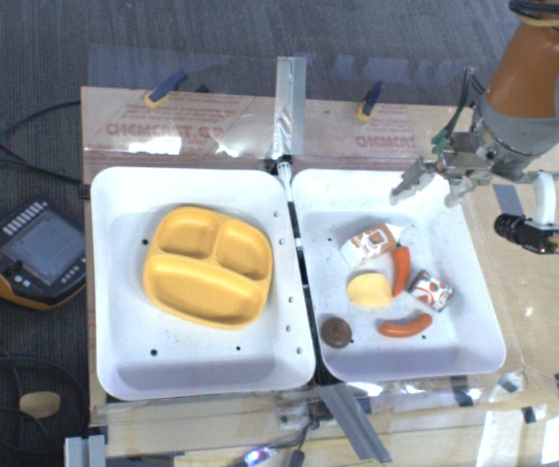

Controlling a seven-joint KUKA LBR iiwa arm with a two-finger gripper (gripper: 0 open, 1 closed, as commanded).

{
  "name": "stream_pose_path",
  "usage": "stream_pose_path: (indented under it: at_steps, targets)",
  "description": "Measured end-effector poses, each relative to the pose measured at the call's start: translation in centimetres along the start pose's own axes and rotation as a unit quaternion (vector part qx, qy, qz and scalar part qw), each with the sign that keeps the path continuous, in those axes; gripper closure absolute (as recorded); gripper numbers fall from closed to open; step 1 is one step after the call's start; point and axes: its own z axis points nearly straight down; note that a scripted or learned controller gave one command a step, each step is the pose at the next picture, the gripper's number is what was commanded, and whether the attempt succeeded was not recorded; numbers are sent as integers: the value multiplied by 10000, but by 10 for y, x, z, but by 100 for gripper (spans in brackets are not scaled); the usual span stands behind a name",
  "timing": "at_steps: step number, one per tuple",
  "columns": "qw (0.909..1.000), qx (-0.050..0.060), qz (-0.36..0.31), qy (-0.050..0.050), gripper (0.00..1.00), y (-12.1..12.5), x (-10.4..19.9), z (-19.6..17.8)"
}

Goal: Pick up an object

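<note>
Orange-and-white clutter: the right bin [473, 261] holds a huddle of small things, namely a white and orange carton [370, 244], a red-orange chilli [401, 266], a pale yellow round piece [368, 289], a small printed can [430, 291], a sausage [405, 326] and a brown disc [335, 332].
Risk, crowding: carton, chilli, round piece and can lie touching or just beside one another, so a descending finger could land on a neighbour and push the target away rather than straddle it.
Risk, shape: the can and round piece look likely to roll or slip out of a pinch.
Safer picks: the sausage and disc sit a little apart.
Left bin: the yellow divided tray [207, 266] lies alone, broad and probably too wide to pinch.
Gripper [433, 185]: fingers spread apart, holding nothing.
Arm pose: reaching in from the right, wrist tilted, gripper raised over the right bin's far rim, well apart from the objects.
</note>
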Motion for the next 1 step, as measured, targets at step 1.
stream_pose_path:
  at_steps: [1]
  targets:
    - [9994,4,358,-5,0,-44,-42,106]
